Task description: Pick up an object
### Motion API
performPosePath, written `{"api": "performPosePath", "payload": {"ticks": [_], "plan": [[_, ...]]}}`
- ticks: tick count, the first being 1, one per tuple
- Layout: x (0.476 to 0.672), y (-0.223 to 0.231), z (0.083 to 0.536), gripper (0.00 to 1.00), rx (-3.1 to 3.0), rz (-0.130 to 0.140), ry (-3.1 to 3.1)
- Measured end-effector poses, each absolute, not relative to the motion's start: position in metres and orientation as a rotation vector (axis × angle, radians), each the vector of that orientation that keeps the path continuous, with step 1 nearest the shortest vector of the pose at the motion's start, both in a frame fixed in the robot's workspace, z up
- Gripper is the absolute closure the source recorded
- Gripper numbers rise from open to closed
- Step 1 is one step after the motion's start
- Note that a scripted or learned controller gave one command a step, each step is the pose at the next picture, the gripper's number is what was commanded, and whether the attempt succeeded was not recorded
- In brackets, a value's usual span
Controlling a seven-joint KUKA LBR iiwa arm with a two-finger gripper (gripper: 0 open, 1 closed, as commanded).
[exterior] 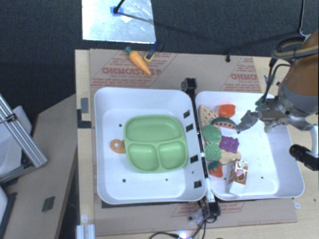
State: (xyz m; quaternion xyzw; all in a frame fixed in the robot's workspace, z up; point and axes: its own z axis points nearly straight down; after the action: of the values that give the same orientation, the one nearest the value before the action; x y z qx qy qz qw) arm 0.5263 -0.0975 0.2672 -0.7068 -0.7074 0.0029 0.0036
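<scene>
Carton [239, 173] beside piled toys [220, 142], perhaps touching.

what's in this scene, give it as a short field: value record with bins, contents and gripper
left bin: holds a green divided plate and a small pretzel just left of it
right bin: pile of toy food along its left side, including purple grapes, a pizza slice and a small carton
outside bins: toy carrot on the cardboard behind the left bin
gripper: open, over the right bin, nothing between its fingers
task state: no object picked up yet
</scene>
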Motion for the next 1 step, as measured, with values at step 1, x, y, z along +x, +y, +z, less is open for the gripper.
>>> {"api": "performPosePath", "payload": {"ticks": [1], "plan": [[0.5283, -0.0974, 0.2725, 0.00, -2.219, -0.002, -2.226]]}}
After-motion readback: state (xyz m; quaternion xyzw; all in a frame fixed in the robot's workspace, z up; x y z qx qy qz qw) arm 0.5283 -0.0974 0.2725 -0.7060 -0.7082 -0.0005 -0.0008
